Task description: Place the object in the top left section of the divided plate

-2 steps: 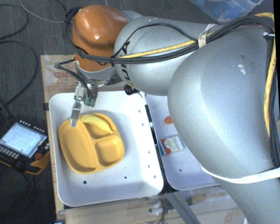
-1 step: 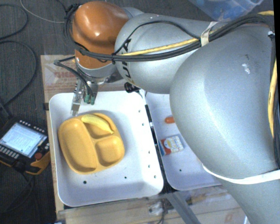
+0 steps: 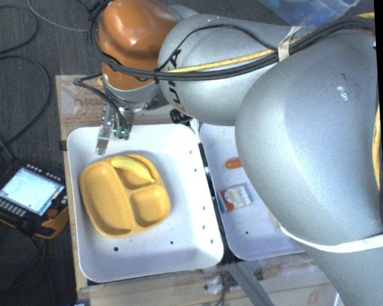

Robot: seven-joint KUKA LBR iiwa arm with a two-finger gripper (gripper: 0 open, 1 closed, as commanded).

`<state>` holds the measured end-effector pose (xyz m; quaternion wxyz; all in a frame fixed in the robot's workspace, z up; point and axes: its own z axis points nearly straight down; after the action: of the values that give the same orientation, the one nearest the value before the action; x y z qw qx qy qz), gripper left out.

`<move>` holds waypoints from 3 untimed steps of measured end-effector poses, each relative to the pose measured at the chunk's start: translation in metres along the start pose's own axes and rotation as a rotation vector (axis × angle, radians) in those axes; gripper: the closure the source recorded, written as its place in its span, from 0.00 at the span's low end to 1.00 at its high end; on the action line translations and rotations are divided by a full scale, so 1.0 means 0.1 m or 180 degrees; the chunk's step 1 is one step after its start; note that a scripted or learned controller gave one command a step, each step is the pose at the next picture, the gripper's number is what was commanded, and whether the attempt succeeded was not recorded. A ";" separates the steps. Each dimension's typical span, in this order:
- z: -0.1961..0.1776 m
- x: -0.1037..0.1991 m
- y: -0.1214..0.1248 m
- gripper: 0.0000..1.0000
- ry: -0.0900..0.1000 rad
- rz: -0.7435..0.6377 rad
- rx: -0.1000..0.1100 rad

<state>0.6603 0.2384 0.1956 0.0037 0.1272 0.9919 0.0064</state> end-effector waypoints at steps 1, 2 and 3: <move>-0.11 0.00 0.02 1.00 -0.0007 0.0001 -0.0015; 0.89 0.26 -0.13 1.00 0.0017 -0.0671 0.0042; 0.89 0.28 -0.13 0.00 0.0039 -0.0676 0.0050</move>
<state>0.6309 0.2338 0.1059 -0.0028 0.0213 0.9998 -0.0011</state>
